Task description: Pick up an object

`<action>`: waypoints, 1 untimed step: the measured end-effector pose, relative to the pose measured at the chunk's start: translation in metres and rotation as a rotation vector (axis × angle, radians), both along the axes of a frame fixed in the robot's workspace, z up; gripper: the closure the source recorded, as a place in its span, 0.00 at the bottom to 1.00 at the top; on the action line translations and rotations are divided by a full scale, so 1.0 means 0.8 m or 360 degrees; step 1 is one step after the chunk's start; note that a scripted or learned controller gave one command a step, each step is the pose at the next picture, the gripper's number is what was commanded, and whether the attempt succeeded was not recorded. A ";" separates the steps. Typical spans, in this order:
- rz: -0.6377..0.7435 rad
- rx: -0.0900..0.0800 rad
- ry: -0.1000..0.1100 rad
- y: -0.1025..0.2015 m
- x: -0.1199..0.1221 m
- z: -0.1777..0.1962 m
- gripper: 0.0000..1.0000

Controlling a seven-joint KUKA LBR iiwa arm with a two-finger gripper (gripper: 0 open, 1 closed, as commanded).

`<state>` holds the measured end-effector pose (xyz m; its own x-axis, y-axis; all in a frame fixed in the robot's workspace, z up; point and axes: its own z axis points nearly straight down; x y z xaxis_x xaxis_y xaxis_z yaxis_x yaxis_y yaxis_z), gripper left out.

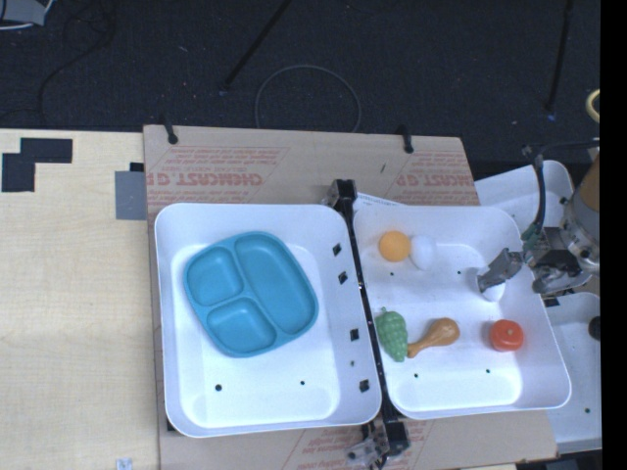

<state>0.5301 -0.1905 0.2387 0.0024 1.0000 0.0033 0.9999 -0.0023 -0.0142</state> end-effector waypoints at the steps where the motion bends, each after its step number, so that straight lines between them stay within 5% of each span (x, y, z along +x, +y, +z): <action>1: 0.0004 -0.0003 -0.0017 0.000 0.003 0.008 0.00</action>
